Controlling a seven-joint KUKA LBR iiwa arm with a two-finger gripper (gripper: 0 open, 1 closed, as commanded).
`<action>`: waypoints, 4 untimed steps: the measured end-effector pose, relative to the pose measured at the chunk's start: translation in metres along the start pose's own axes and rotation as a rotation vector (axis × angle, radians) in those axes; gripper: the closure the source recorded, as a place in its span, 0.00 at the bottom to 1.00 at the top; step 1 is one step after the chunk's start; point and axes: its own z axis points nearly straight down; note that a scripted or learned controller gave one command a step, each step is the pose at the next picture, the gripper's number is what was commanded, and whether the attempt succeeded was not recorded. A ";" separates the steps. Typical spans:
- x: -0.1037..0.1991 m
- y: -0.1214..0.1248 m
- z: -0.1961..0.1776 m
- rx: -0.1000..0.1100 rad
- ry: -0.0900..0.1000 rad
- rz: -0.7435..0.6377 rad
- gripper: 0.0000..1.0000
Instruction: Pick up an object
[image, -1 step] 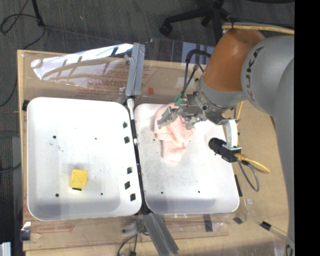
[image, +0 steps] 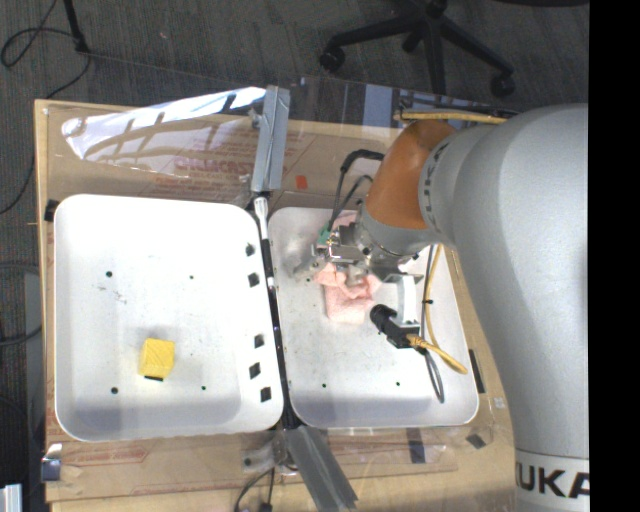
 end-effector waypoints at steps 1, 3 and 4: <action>-0.019 -0.050 -0.001 -0.002 0.001 -0.173 0.00; 0.007 0.043 0.001 0.011 0.001 -0.081 1.00; -0.028 0.022 -0.035 0.008 0.003 -0.178 1.00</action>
